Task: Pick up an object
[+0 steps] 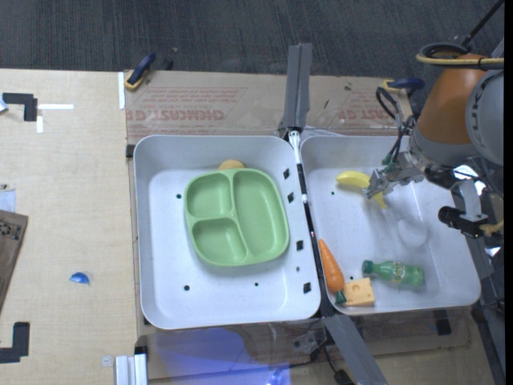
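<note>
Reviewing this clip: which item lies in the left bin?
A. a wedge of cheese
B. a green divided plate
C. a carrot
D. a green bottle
B. The green divided plate lies in the left bin, while the green bottle, carrot and cheese wedge all lie in the right bin.

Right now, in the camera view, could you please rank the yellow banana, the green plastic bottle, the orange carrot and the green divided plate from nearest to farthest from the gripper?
1. Yellow banana, right beside the gripper in the right bin.
2. Green plastic bottle, toward that bin's near side.
3. Orange carrot, along the divider; close to the bottle's rank.
4. Green divided plate, in the left bin.
</note>
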Controlling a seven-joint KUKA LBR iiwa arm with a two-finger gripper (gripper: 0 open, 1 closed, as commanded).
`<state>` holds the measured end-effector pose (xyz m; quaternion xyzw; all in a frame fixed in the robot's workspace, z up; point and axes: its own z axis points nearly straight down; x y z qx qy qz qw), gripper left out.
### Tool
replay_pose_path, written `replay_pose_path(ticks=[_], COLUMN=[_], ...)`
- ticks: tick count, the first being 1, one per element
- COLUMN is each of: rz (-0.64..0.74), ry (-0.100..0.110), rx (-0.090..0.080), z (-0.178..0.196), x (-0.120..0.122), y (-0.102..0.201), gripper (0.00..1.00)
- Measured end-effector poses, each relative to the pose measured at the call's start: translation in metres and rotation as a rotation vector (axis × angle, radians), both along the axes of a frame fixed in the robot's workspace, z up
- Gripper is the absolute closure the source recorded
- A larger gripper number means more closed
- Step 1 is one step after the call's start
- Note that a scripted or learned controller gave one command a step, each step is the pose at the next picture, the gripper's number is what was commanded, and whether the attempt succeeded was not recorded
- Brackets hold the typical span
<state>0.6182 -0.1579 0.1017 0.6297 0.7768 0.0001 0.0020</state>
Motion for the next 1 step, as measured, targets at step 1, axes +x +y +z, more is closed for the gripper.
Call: replay_pose_path(ticks=[1], rz=[0.026], ry=[0.003], rx=[0.001], z=[0.1075], x=[0.0032], y=[0.0468], gripper=[1.0])
